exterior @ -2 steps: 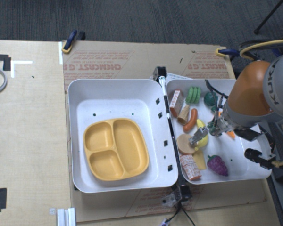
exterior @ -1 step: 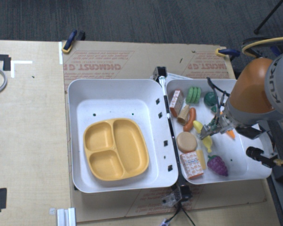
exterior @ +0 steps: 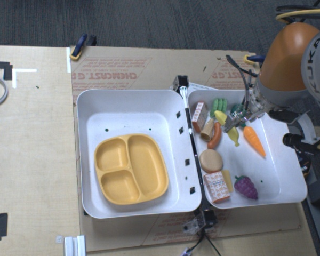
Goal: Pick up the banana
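The yellow banana (exterior: 232,136) lies in the right bin (exterior: 288,188), near its far middle, between a red sausage (exterior: 215,135) and an orange carrot (exterior: 254,141). Its upper part (exterior: 220,116) runs under the gripper. My gripper (exterior: 238,120) hangs directly over the banana's middle, low in the bin, and its dark tip covers that part. The grey arm with the orange band (exterior: 288,57) comes in from the upper right. I cannot see whether the banana is gripped.
The right bin also holds a green vegetable (exterior: 220,104), a brown box (exterior: 198,116), a round bun (exterior: 211,160), a red carton (exterior: 217,186) and purple grapes (exterior: 246,186). The left bin (exterior: 90,116) holds a yellow divided plate (exterior: 130,168).
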### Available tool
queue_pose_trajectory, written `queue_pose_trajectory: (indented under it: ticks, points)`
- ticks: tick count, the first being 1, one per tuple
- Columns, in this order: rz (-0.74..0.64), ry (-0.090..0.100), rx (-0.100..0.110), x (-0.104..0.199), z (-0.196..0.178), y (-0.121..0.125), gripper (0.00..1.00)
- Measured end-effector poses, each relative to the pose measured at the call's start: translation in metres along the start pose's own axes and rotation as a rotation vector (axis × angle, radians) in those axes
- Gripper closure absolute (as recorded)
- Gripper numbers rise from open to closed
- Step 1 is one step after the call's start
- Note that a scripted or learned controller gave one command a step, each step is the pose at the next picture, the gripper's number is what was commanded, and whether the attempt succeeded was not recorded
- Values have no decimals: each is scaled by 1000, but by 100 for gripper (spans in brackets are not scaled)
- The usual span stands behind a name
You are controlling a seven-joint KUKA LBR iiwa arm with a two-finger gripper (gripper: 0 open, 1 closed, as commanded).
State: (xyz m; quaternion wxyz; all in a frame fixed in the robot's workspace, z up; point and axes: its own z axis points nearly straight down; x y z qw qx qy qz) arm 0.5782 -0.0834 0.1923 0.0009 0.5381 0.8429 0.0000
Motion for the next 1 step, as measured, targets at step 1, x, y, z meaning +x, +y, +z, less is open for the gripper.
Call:
queue_pose_trajectory:
  ticks: [1]
  points:
    - [23,0,1,47,0,70,100]
